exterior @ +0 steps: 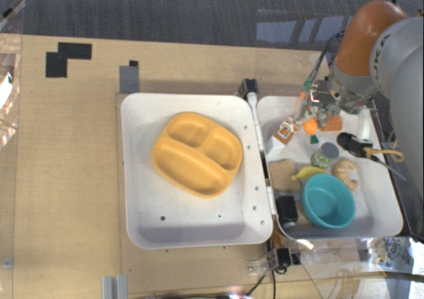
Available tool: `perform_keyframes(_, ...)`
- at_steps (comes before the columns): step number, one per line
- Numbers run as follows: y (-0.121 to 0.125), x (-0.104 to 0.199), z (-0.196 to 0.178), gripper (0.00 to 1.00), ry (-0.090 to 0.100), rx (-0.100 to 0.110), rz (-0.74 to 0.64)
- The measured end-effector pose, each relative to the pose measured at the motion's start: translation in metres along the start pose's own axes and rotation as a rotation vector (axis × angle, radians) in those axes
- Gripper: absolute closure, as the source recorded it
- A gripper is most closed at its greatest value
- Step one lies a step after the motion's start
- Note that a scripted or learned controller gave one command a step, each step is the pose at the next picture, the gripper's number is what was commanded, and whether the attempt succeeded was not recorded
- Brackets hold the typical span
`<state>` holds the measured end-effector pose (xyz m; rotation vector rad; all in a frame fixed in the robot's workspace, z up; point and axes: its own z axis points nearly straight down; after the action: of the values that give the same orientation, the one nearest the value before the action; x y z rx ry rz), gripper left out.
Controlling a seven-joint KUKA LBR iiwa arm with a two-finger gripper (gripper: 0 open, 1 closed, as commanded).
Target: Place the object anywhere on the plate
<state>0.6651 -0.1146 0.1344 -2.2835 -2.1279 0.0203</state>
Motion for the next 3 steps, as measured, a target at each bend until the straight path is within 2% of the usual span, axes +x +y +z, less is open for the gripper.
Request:
perform_keyframes(1, -0.026, 0.071, -0.113, 1.0, -0.001, -0.042, -0.081)
perform_keyframes(2, -0.024, 0.135, -0.061, 1.0, 0.0, -0.022, -0.044)
perform_keyframes(3, -0.068, 0.216, -0.093, 1.0, 0.001, -0.025, -0.116)
